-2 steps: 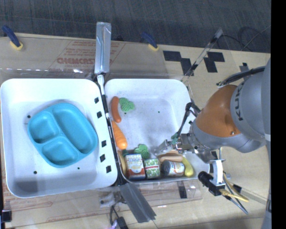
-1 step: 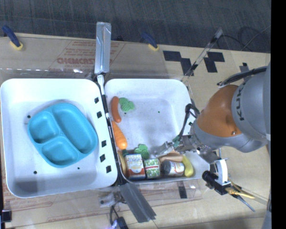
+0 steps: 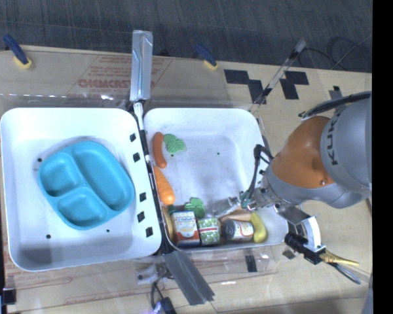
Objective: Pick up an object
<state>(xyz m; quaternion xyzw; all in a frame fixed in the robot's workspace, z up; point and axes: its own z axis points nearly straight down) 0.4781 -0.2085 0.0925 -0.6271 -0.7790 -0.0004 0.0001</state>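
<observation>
A blue three-compartment plastic tray (image 3: 85, 183) lies in the left white bin (image 3: 19, 129). Toy foods crowd the right white bin's (image 3: 216, 126) near edge, where the end effector (image 3: 239, 203) hangs beside a yellow banana (image 3: 258, 227).

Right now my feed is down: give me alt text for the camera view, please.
The grey and orange arm reaches in from the right, its gripper low over the toy food heaped in the near corner of the right bin: cartons, a banana, carrots. The left bin holds a blue divided plate.
</observation>
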